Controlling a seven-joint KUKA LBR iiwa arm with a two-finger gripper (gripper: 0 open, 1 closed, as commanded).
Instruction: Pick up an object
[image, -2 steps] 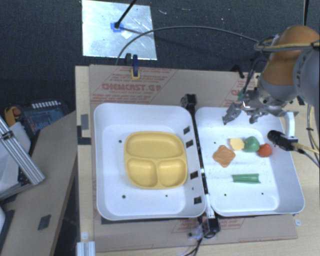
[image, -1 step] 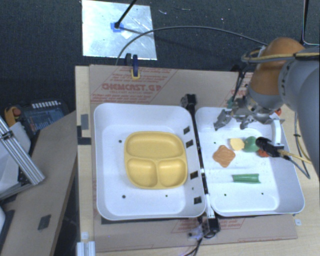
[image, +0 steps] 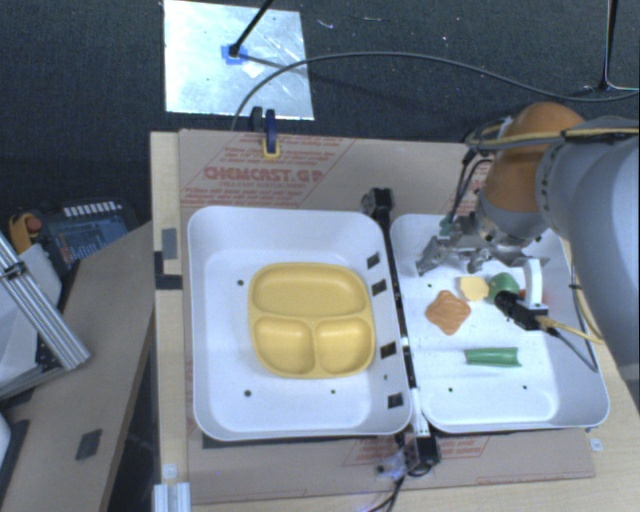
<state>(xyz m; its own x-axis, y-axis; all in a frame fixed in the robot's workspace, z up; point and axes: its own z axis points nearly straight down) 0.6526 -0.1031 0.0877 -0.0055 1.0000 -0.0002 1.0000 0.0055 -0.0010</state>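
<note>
Camera view, read from the near edge of the bench toward the far wall: nearest in my right-hand bin (image: 560, 400) lies a green stick-shaped piece (image: 492, 355), flat on the white floor and well apart from the other items; it looks like a light, rigid toy vegetable, and I judge it best taken across its narrow width near the middle, where a pinch would not tip it. Just beyond it sits an orange-brown lobed piece (image: 448, 313), low and irregular, probably smooth plastic that could slip out of a pinch unless I close across its narrowest span. Farther still, a small pale yellow piece (image: 473, 289) rests just beside a rounded green piece (image: 503, 283), the two so close that taking either risks nudging the other. My pincer (image: 455, 252) hangs over the far part of this bin, above and slightly beyond the yellow piece; whether it is open or closed I cannot tell from this angle, and nothing is visibly held. To the other side, the left-hand bin (image: 215, 400) carries a yellow three-compartment tray (image: 305, 320), broad and shallow, which I judge too wide to take except at its rim. Beyond both bins lie the cardboard sheet (image: 300, 165) and a shiny square plate (image: 235, 60).
</note>
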